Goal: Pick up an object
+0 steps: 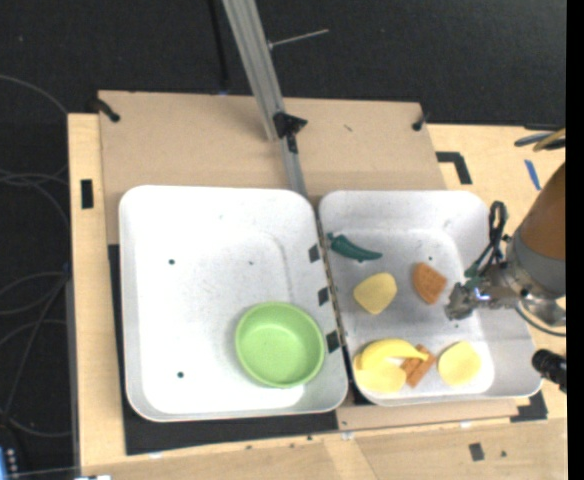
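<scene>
We count one green bowl (279, 343) in the left bin (172, 228). In the right bin (402, 213) lie one dark green piece (353, 249), three yellow pieces (375, 293) and two orange ones, the nearer orange piece (430, 283) just left of the gripper (462, 303). It looks light, smooth and perhaps slippery; we would pinch its narrow sides. Whether the gripper is spread or closed, we cannot tell.
</scene>
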{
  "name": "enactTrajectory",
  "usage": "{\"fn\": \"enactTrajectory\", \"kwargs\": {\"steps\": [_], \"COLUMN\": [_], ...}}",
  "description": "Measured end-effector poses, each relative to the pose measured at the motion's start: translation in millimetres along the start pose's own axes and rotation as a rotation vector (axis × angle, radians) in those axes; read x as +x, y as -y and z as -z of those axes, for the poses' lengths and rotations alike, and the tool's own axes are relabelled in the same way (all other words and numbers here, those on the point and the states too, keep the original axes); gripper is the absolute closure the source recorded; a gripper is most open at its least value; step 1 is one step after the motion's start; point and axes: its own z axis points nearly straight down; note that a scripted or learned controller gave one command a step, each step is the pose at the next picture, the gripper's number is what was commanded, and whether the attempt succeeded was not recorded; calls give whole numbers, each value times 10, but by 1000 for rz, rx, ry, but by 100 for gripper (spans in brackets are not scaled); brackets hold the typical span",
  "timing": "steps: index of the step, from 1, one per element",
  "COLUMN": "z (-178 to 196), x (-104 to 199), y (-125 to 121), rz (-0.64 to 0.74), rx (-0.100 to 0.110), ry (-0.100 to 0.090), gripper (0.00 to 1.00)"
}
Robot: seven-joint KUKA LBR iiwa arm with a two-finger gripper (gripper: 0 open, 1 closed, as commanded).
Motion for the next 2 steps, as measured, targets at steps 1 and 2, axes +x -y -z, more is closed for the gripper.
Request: {"fn": "enactTrajectory", "kwargs": {"steps": [1, 2], "z": [488, 367], "x": [-105, -123], "y": [-4, -6], "rz": [0, -4], "rx": [1, 9], "ry": [0, 0], "gripper": [100, 100]}}
